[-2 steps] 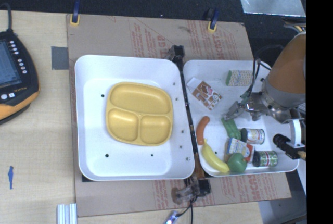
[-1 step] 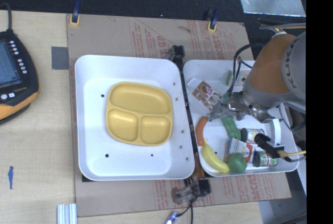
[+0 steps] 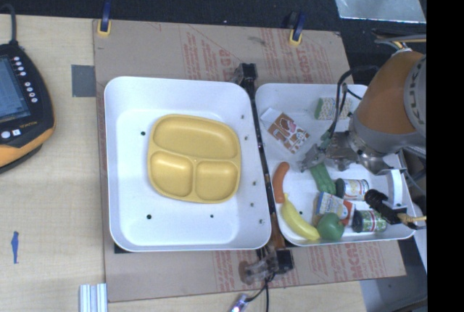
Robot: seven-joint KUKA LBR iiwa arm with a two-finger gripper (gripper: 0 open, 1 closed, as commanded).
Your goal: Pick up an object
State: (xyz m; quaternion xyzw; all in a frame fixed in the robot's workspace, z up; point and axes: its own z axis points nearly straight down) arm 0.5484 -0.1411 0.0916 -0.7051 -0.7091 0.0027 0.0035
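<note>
Your hand (image 3: 320,155) sits low in the right shallow white bin (image 3: 270,96); you cannot tell its state. Just beside it lie a green cylindrical plastic bottle (image 3: 321,178), an orange carrot-shaped toy (image 3: 280,182) and a yellow plastic banana (image 3: 298,219). The left white bin (image 3: 119,151) holds a yellow divided plastic plate (image 3: 194,157).
</note>
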